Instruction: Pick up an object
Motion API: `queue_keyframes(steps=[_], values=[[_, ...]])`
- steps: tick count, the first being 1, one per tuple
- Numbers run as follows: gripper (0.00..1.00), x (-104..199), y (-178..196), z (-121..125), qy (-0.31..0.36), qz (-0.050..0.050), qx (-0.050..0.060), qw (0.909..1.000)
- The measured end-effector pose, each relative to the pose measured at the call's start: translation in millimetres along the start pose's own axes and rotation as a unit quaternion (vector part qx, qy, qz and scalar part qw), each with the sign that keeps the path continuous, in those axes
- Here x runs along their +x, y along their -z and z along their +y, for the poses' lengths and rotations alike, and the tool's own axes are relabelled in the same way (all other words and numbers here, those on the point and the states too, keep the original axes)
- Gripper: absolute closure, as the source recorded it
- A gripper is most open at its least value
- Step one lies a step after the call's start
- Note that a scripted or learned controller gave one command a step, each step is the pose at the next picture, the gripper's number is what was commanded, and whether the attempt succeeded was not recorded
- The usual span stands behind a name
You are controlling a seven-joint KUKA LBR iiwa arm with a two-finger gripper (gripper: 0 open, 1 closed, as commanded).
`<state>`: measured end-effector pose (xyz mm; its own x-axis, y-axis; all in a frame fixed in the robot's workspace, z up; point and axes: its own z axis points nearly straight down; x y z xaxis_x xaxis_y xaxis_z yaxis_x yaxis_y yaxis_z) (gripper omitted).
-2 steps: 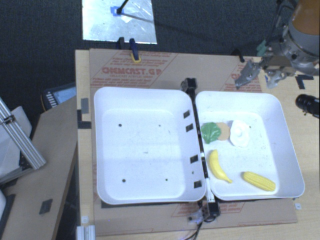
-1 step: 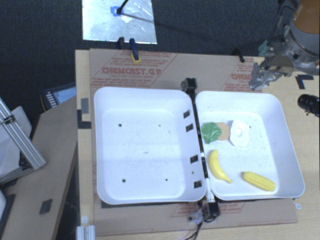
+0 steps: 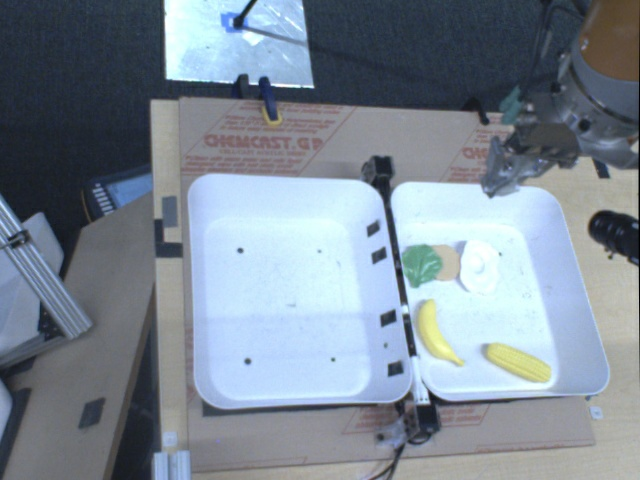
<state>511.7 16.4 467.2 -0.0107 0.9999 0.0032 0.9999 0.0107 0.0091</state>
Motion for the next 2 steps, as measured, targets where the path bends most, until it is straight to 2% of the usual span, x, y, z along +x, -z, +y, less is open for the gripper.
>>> queue_keyframes(steps=[1, 2], values=[[1.00, 87, 47, -25, 0.001, 0.000, 0.001, 1.0000], [1.00, 115, 69, -23, -0.002, 0.000, 0.002, 1.0000]])
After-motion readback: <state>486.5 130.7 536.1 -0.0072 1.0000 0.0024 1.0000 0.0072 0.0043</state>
